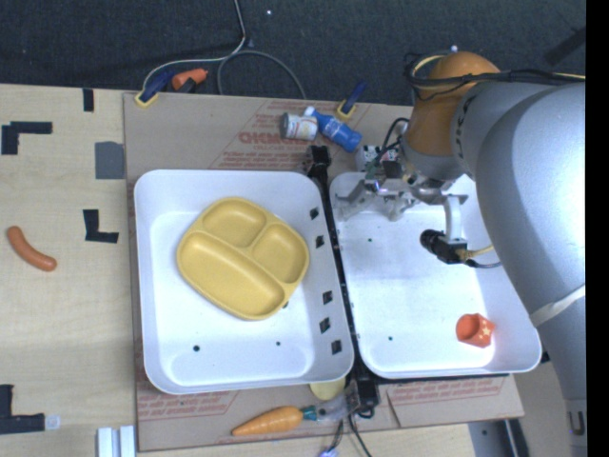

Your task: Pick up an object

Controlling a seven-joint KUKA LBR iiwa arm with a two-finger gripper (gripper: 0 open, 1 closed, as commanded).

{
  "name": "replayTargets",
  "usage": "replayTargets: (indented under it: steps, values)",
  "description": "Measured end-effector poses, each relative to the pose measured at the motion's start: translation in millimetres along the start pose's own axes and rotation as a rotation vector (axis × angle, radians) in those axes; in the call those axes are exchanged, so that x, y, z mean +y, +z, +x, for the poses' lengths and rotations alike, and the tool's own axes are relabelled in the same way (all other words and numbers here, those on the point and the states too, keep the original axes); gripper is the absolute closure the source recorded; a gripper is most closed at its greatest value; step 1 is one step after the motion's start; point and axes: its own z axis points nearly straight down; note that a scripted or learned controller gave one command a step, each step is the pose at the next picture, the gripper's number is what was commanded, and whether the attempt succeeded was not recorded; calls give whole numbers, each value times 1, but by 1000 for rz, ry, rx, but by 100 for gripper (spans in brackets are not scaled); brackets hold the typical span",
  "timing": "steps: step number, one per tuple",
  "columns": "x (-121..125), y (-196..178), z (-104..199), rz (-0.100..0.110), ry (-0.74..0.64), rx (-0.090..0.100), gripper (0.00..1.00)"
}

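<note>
Divided plate in left bin, small toy in right bin

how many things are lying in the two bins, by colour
yellow: 1, the divided plate in the left bin
orange-red: 1, a small object in the right bin
total: 2

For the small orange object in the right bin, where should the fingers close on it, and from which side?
Likely from straight above, closing across the middle of the orange object. It is a small, rounded lump lying low on the floor of the right bin. It sits close to the bin's near-right corner wall, so a sideways approach looks cramped.
</note>
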Motion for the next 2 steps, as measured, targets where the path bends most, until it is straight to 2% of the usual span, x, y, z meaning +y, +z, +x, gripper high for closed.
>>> replayTargets:
  steps: [1,2]
  values:
    - [-1,0,0,1,1,-2,0]
    - [-14,-25,4,3,3,-1,0]
